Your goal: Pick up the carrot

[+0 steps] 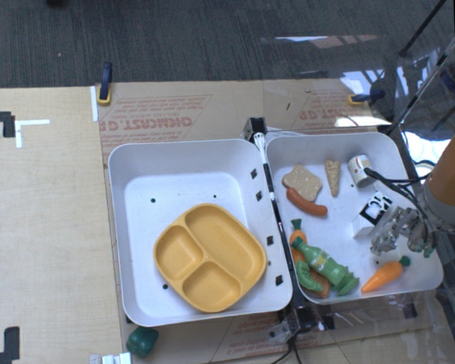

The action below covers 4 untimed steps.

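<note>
The carrot [381, 277], orange with a small green top, lies near the front right corner of the right bin [348, 297], its tip pointing left. My gripper [393, 237] hovers just above and behind the carrot, near the bin's right wall. Nothing shows in its grasp. The arm comes in from the right edge, with cables trailing over the bin's back right corner.
The right bin also holds a green bottle [328, 265] lying on an orange item [312, 281], a sausage [307, 202], a bread slice [303, 182], a cheese wedge [333, 176] and a silver can [358, 168]. A yellow divided plate [208, 256] sits in the left bin [136, 182]. A green object [143, 340] lies on the bench in front.
</note>
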Available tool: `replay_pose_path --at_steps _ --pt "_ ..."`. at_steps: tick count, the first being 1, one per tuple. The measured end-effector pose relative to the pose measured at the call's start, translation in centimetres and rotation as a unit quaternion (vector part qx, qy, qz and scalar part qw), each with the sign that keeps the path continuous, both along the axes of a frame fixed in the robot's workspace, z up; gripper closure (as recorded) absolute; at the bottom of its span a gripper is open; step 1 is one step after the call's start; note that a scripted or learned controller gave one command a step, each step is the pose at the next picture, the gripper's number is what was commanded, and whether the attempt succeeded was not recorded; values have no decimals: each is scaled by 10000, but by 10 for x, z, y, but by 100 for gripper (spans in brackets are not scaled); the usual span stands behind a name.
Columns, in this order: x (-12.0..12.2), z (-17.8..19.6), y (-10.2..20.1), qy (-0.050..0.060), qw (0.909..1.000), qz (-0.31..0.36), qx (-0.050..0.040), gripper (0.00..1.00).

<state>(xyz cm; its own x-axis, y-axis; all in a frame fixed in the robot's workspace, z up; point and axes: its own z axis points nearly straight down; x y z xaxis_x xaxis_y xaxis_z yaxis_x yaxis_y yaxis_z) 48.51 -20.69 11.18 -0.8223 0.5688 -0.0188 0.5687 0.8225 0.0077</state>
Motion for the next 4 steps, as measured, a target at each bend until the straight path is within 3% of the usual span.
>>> replay_pose_path --at_steps 1,2,3,4 --pt "0 0 0 2 10000 2 0 0" --pt "0 -16 -9 3 9943 1062 32 0" --pt "5 -14 -1 -59 9657 2594 47 0" --pt "8 -14 9 -116 9078 4193 73 0"
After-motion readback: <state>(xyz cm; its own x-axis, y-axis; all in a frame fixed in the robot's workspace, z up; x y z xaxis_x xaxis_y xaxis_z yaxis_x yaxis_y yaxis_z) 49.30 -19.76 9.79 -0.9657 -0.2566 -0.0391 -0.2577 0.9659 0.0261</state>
